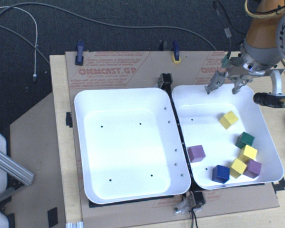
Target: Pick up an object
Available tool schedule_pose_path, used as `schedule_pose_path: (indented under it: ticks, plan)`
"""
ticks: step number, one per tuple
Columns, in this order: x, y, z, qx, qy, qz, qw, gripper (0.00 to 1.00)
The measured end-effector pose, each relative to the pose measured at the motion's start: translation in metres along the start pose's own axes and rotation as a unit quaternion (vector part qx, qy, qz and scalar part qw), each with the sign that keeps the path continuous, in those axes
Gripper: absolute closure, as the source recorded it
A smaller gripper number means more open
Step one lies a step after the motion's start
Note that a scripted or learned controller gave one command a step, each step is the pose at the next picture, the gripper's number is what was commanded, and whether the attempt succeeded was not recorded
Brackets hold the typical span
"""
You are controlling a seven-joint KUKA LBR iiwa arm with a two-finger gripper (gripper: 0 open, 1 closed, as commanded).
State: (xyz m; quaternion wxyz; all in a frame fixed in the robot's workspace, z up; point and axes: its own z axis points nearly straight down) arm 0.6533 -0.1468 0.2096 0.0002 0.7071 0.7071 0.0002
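Currently gripper (226, 85) hovers over far rim of right bin (264, 124), fingers spread, nothing between them. Nearest object: yellow cube (228, 119), inside right bin, well apart from gripper toward camera side. Cube: small, matte, tilted, standing alone.

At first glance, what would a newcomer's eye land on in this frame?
Probably the coloured blocks huddled in the right bin's near corner: yellow, green, purple and a blue block, with a yellow block and a purple block lying apart. Next, the gripper poised over that bin's far edge, fingers spread, holding nothing.
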Motion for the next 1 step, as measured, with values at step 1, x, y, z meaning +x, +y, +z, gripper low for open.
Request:
schedule_pose_path:
  ticks: [1]
  plan:
    - [-0.051, -0.0393, 0.0726, 0.003, 0.0, 0.002, 1.0, 0.0]
